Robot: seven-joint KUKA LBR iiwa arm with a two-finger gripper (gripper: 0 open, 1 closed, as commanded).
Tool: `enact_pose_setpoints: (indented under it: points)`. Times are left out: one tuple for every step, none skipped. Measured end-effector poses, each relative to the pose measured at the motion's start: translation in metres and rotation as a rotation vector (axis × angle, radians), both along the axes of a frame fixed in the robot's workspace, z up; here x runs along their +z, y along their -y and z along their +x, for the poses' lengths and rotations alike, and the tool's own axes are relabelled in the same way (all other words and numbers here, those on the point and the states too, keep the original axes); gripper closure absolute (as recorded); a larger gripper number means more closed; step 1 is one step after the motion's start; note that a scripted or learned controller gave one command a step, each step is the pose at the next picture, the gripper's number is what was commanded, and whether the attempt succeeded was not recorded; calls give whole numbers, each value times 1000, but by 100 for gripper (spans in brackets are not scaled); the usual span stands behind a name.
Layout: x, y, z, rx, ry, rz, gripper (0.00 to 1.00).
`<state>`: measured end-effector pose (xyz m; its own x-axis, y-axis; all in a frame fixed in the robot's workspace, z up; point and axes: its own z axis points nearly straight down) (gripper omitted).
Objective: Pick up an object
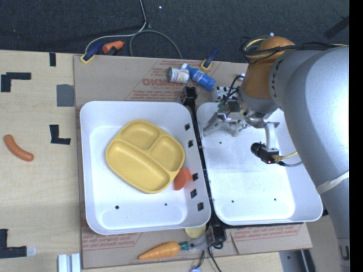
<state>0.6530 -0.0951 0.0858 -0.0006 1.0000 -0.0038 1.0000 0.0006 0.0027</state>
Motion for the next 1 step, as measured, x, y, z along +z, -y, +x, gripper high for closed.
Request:
enact_pose_setpoints:
  points:
    - [-1, 1, 15, 3, -7, 2, 0]
